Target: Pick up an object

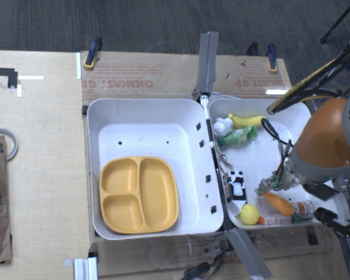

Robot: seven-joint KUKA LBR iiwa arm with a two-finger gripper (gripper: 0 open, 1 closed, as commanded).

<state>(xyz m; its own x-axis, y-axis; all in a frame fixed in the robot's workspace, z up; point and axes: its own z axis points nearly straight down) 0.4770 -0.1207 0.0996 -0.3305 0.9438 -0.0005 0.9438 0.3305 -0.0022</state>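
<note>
Gripper [267, 185] state unclear, above one carrot [279, 203], one lemon [250, 214]; one banana [248, 121], one yellow tray [139, 194].

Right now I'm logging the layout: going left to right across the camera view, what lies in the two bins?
Yellow divided plate → black-and-white card → yellow lemon → orange carrot.

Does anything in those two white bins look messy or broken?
Nothing looks broken or spilled. The yellow divided plate lies flat in the left bin; the toy food in the right bin is simply scattered loosely.
</note>
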